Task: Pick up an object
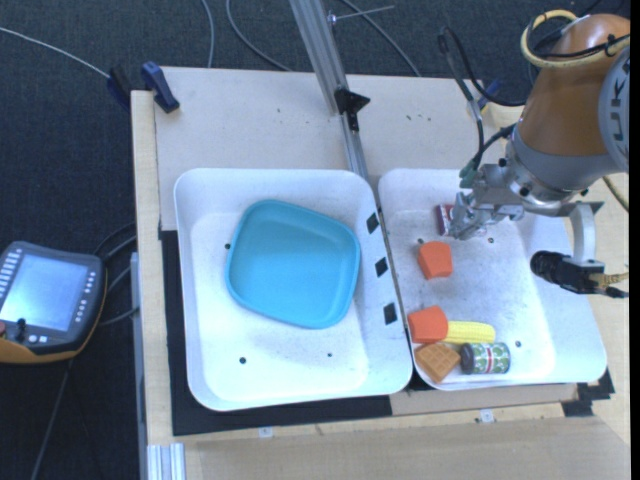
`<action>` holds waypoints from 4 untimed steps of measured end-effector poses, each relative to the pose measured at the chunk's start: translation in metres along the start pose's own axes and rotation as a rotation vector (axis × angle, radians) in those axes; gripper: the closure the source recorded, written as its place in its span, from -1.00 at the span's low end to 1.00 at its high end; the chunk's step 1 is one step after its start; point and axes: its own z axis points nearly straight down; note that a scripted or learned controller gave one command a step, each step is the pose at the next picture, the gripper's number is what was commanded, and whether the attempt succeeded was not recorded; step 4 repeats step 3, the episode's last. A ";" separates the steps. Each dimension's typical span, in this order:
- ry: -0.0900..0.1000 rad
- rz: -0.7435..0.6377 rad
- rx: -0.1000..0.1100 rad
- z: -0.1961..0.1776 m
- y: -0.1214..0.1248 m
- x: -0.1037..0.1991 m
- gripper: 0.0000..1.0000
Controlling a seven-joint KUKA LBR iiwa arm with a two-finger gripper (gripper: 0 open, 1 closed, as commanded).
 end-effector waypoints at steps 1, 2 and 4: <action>0.000 0.000 -0.001 0.005 0.028 0.054 1.00; 0.000 0.001 0.000 0.012 0.049 0.096 1.00; 0.001 0.000 -0.001 0.006 0.054 0.152 1.00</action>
